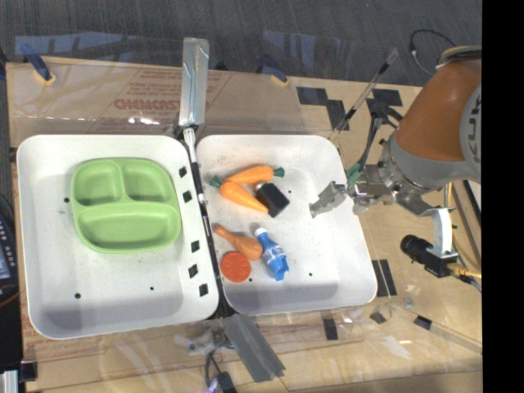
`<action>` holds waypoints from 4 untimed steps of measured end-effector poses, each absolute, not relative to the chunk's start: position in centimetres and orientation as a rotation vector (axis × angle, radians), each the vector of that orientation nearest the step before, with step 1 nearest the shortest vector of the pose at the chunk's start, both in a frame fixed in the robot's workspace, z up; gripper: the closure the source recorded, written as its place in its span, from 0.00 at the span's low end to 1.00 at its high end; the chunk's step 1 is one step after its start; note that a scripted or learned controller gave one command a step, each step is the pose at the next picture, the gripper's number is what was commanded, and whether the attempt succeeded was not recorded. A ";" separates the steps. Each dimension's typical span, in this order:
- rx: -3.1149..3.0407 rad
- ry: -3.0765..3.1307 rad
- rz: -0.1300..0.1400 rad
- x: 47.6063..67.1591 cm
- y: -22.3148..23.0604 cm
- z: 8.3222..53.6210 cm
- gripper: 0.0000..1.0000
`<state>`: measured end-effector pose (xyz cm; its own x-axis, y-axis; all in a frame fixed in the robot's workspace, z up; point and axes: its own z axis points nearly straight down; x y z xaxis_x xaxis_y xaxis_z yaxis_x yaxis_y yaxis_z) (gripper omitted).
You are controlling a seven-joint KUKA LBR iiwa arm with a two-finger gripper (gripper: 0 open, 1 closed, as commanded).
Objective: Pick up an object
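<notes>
The task names no single thing, so the candidates are the small things in the right bin [360,260], in the middle of the frame. Two carrots lie near the upper left part of this bin: the upper carrot [250,174] points its green end to the right, and the lower carrot [243,196] lies just under it, with its green end to the left. A black block [272,199] touches the lower carrot on its right side. Lower in the bin lies a brown drumstick [239,241], tilted, and just right of it a blue bottle [272,254] with a white cap. A red disc [236,268] sits below the drumstick, close to the bin's left wall.

The gripper [327,200] is over the right part of the same bin, to the right of the black block and apart from it. It is seen at a slant as one grey shape, and I cannot tell if the fingers are spread or pressed together. Nothing is seen between them.

The arm [438,129], grey with the orange band, comes in from the right edge of the frame.

The left bin [41,293] holds a green plate [125,203] with three compartments, in its upper middle part. Both bins stand on a bench [98,88] with a brown surface.
</notes>
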<state>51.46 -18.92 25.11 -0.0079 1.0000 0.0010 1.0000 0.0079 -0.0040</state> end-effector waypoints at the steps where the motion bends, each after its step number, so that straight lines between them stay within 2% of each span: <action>1: -2.258 -2.198 -0.010 49.5 -17.3 11.8 0.00; 2: -1.968 -2.444 0.001 51.3 -12.9 9.2 0.00; 3: -1.964 -2.446 0.002 51.3 -13.0 10.1 1.00; 4: -2.014 -2.409 0.000 57.0 -8.7 19.2 1.00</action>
